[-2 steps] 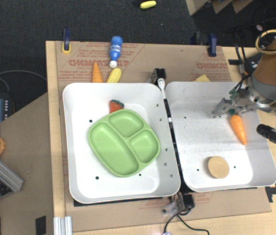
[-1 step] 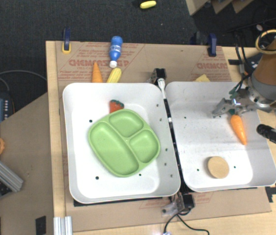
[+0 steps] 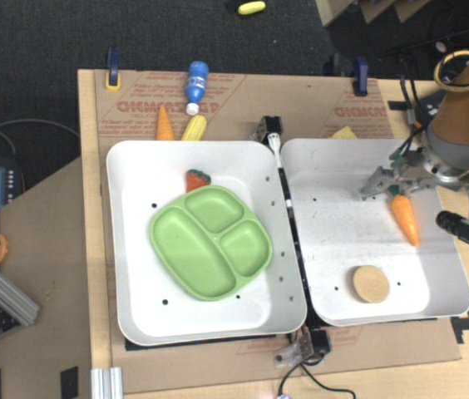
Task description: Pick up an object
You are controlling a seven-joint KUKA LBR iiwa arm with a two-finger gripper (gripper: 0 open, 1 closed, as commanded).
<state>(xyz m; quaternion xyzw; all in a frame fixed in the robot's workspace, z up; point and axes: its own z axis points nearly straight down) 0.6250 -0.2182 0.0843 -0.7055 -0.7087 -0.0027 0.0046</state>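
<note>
Reaches in from the right edge, grey arm with its orange band uppermost, wrist bent down and leftward over the upper right part of the right bin. Ends in the gripper, slanted toward the bin floor, metal fingers splayed apart and spread low, nothing between them. Lies just beside those fingertips, a little below and to the right: an orange carrot, pointed end aimed down toward the bin's near right side, thick end close to the gripper but apart from the fingers as far as can be told. Sits lower in the same bin, near its front wall and well apart from the carrot: a round tan disc, flat on the floor. Holds, in the left bin, a green divided plate with three compartments, turned at an angle, and a small red-orange piece touching the plate's upper rim. Rests behind the left bin on the bench board: a blue and white bottle, a yellow corn cob, and a second carrot.
</note>
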